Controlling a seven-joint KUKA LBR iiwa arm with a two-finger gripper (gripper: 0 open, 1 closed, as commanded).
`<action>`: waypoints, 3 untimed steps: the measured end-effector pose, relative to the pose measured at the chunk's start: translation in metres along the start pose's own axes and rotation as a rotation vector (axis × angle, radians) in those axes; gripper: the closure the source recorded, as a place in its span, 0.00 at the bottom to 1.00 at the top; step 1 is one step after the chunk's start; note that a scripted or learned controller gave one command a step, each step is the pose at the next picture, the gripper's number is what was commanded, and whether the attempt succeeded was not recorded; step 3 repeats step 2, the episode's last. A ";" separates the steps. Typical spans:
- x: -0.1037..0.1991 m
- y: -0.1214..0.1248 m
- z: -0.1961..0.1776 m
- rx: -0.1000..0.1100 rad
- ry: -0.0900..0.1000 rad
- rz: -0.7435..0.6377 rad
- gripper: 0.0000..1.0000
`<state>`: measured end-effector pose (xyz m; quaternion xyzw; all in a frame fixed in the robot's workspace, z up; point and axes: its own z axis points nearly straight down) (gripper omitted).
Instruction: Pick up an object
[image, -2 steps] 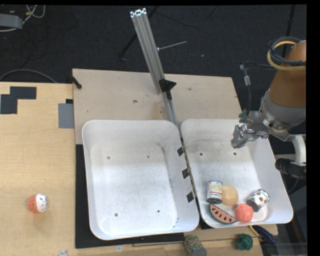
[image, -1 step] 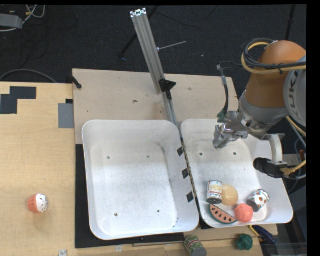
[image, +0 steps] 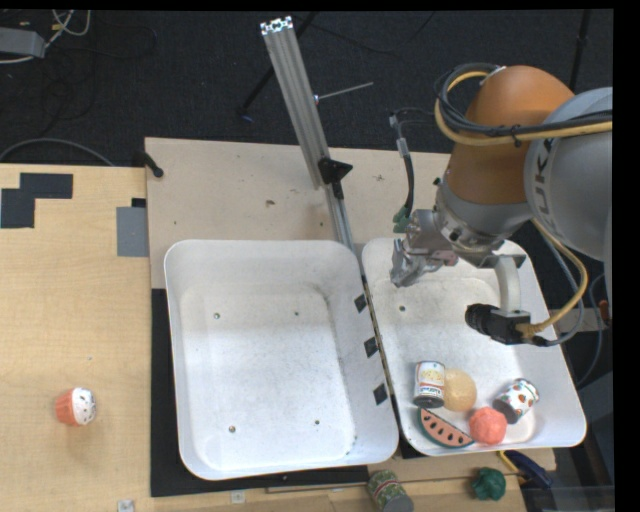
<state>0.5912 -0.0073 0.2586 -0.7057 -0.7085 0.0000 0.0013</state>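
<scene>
Your gripper (image: 405, 268) hangs over the right bin (image: 560, 425), up toward its eleven o'clock corner, and you cannot tell how it is set from here. Nothing shows in its grasp. The objects sit well apart from it, clustered at the bin's six o'clock end: a small can (image: 430, 383) touching a pale yellow lump (image: 460, 390), a watermelon slice (image: 444, 428) just below them, a red ball (image: 489, 424) beside it, and a dark round toy (image: 517, 398) toward four o'clock. The left bin (image: 190, 270) lies at nine o'clock.
</scene>
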 end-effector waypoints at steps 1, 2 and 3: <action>0.042 0.015 0.002 0.000 -0.001 0.001 1.00; 0.088 0.018 0.007 0.000 -0.001 0.001 1.00; 0.088 0.018 0.007 0.000 -0.001 0.001 1.00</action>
